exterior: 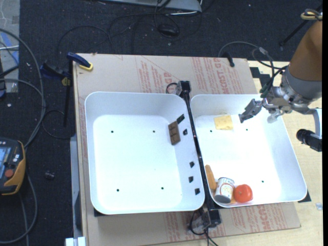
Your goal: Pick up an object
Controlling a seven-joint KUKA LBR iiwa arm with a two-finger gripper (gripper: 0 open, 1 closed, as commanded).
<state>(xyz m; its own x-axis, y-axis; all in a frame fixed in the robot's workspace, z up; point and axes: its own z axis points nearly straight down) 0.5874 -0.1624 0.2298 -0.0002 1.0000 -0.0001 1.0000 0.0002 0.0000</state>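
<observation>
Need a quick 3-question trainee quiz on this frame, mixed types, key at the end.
1. True or false: the yellow sponge lies in the left bin.
2. Which lies in the left bin? A tomato B chocolate bar C can
3. Fill in: the claw hovers over the ____ bin.

Key:
1. False; it lies in the right bin.
2. B
3. right

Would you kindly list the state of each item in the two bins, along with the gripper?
Gripper: above the right bin's far part, holding nothing visible.
Yellow sponge: flat in the right bin, near the gripper.
Can: on its side in the right bin's near corner.
Tomato: beside the can.
Carrot: lying along the right bin's left wall.
Brown block: lying in the left bin.
</observation>
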